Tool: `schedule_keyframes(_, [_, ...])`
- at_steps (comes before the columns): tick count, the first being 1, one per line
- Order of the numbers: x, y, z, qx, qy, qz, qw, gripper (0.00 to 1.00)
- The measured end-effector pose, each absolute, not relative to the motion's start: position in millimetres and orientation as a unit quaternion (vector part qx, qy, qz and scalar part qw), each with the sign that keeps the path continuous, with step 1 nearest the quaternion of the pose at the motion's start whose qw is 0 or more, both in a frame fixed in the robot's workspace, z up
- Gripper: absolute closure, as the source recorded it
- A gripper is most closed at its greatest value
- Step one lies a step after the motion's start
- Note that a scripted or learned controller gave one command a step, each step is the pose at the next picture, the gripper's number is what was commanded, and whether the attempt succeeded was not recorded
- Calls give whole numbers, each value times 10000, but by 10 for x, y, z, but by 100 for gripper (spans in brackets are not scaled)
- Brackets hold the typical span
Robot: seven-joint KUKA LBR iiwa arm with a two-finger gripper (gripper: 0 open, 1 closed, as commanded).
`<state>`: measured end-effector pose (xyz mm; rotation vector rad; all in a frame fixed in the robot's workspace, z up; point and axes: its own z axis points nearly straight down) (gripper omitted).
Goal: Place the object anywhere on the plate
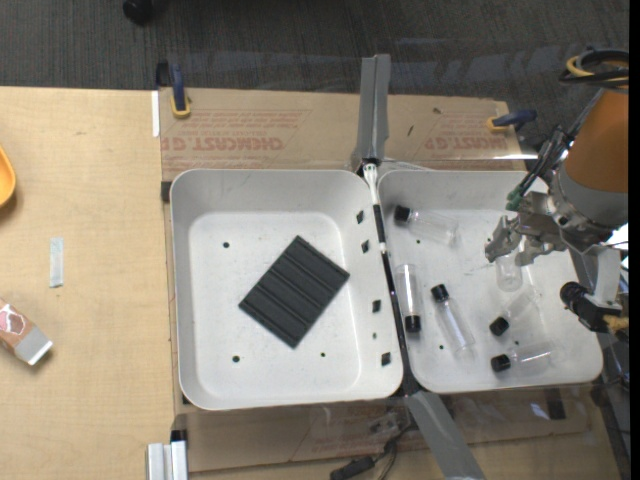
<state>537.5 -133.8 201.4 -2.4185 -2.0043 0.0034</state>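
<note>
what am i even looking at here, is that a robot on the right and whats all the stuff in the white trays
Yes. The grey and orange shape at the right is a robot arm, seen by one fixed camera looking down on the bench at a slant. At its end is a two-finger gripper, hanging over the right bin. That bin holds several clear plastic vials with black caps, lying scattered. One vial sits right under the gripper, but I cannot tell whether it is held. The left bin holds a dark ribbed plate, lying flat and turned at an angle. The job is to put a vial on that plate, and none is on it yet.
</note>
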Motion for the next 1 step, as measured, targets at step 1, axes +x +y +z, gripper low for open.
schedule_keyframes(1, [5667,-484,1900,-7548,-6560,17,6,100])
